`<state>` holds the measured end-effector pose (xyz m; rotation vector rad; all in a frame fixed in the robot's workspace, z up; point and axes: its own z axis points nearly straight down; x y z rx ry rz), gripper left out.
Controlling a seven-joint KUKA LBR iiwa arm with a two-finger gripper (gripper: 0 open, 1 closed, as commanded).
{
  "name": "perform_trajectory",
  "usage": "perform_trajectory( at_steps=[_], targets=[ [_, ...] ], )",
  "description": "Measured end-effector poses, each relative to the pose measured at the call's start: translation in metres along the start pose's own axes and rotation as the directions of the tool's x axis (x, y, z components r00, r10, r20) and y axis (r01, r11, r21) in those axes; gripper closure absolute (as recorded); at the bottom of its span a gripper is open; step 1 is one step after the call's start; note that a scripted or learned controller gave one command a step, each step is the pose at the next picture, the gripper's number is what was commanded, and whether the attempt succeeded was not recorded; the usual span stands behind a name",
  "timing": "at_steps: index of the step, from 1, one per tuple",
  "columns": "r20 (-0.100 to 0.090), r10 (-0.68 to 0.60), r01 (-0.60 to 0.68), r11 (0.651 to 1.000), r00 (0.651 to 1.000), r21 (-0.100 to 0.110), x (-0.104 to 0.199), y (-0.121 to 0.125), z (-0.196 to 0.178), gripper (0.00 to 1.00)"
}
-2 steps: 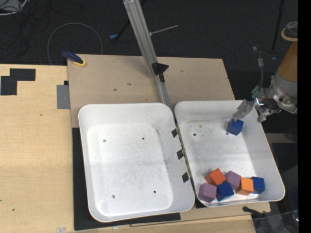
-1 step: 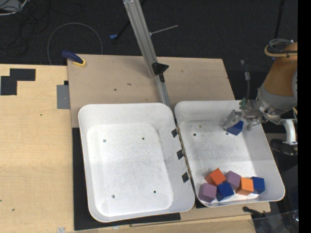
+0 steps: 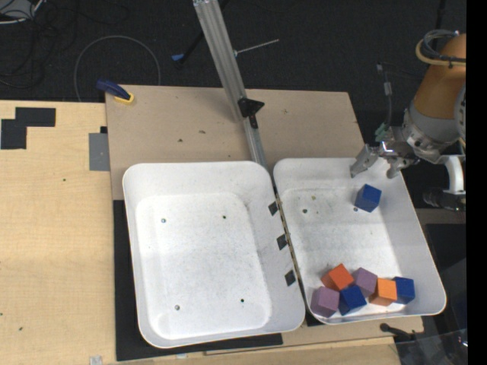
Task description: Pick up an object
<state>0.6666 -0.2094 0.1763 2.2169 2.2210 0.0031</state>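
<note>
Metal tool [image 3: 378, 161], fingers spread apart, hovers just above a matte blue cube [image 3: 367, 198] in the speckled white bin [image 3: 319, 226].

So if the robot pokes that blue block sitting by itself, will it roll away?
Probably not: the blue block has flat faces, so it should slide, not roll. It looks stiff and likely light. The gripper hovers just above it.

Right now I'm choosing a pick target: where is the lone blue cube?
In the camera view the lone blue cube sits in the right bin, near its upper right corner, just below the gripper and apart from the cluster of cubes at the bin's lower edge.
</note>
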Motion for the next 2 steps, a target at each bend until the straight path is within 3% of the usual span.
perform_trajectory(
  at_steps=[1, 2],
  targets=[
    [-0.003, 0.003, -0.003, 1.000, 1.000, 0.013, 0.000, -0.054, 0.053, 0.00],
    [0.000, 0.000, 0.000, 1.000, 1.000, 0.005, 0.000, -0.036, 0.087, 0.00]
  ],
)
